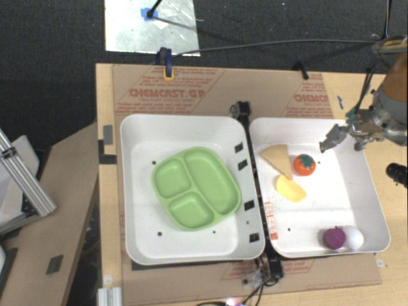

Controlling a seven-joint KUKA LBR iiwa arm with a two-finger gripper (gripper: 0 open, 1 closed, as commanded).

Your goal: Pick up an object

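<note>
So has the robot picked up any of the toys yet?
Not yet. Nothing looks done: the tomato, the yellow wedge, the yellow piece, the purple ball and the white ball all lie in the right bin. Right now the tool hangs over that bin's upper right part, holding nothing. Left to do: come down, grab one and lift it.

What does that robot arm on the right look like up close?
The arm is grey metal with an orange band above the wrist. It ends in a gripper of dark grey fingers. Thin black cables run up beside it.
</note>
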